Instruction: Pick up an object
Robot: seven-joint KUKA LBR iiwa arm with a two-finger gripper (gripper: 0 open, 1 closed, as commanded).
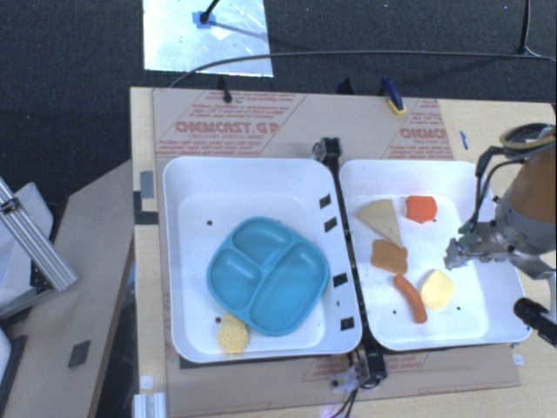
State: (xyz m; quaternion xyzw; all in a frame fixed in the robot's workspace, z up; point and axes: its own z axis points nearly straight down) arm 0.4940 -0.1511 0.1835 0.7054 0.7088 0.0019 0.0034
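Observation:
The right bin (383, 333) holds a beige wedge (383, 219), a red-orange piece (421, 208), a brown toast-like piece (389, 257), an orange sausage (410, 298) and a pale yellow lump (438, 289). My gripper (459, 255) hangs over the right side of this bin, just up and right of the yellow lump, with nothing visibly between its fingers. The arm (531, 198) comes in from the right edge.
In the left bin (187, 233) lies a blue divided plate (268, 274), with a small yellow corn piece (231, 333) at its lower edge. A black divider (341, 233) separates the bins. A shiny metal sheet (205, 24) lies beyond the bench.

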